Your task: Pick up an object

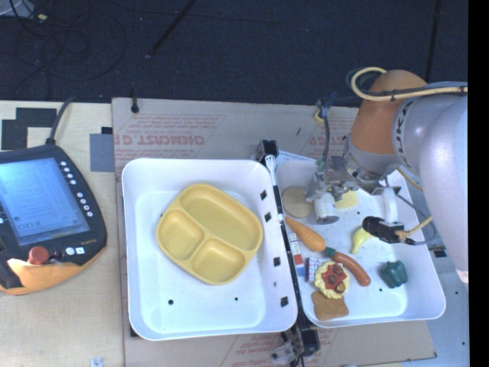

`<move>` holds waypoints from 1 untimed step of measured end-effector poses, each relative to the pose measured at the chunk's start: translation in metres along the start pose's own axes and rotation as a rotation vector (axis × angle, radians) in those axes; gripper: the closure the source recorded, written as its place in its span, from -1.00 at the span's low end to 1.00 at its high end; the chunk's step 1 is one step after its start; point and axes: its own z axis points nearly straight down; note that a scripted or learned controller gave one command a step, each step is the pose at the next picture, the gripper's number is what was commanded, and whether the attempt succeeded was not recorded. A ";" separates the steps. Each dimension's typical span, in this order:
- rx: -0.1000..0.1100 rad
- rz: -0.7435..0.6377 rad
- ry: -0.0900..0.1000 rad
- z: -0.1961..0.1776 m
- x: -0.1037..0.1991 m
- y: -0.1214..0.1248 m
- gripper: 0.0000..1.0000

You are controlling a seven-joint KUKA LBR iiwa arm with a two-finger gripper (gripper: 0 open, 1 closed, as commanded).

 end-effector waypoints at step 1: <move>0.017 -0.002 0.007 -0.083 0.073 -0.032 1.00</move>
